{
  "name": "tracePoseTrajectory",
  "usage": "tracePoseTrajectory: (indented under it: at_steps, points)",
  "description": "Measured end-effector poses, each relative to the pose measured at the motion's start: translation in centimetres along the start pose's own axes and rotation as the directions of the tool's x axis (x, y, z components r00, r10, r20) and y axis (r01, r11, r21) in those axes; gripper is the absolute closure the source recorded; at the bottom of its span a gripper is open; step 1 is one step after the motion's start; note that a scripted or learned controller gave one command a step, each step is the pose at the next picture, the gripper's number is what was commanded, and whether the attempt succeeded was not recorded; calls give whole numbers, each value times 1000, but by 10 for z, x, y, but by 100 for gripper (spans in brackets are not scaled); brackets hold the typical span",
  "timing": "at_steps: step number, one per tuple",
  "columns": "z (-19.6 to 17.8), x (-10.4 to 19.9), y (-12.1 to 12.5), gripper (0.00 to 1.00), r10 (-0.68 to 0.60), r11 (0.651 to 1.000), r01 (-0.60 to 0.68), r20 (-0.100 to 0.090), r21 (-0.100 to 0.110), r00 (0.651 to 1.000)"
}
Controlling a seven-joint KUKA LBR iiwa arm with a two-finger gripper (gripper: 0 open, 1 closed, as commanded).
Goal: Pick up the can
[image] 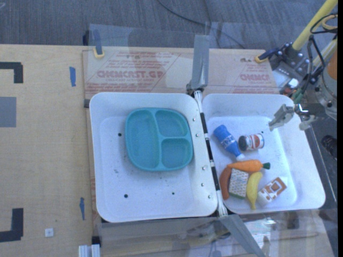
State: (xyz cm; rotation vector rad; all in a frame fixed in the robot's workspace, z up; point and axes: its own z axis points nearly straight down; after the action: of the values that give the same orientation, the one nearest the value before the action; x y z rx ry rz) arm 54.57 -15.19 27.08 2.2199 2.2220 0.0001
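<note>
The can (252, 142) lies on its side in the right bin (313, 197), near the middle, just right of a blue bottle (225, 140) that lies tilted; below them sit a carrot (247, 166), a banana (252, 189), a sandwich-like piece (237, 182) and a small carton (273, 189), crowded together; the left bin (104, 159) holds a teal divided plate (159, 138); the arm's jaws (292, 115) hang over the right bin's upper right part, apart from the can, holding nothing; whether they are spread or pressed together I cannot tell; both bins rest on the wooden surface (43, 143).
</note>
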Motion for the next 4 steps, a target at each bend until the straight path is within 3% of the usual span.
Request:
tracePoseTrajectory:
  at_steps: [1,2,3,4]
  points:
    - [147,-5,-37,0,-269,963,269,-1,0,963]
    - [182,25,-18,0,-193,981,193,2,-6,981]
    - [182,47,23,0,-154,988,154,3,-10,988]
    - [171,45,24,100,-151,988,151,3,-14,989]
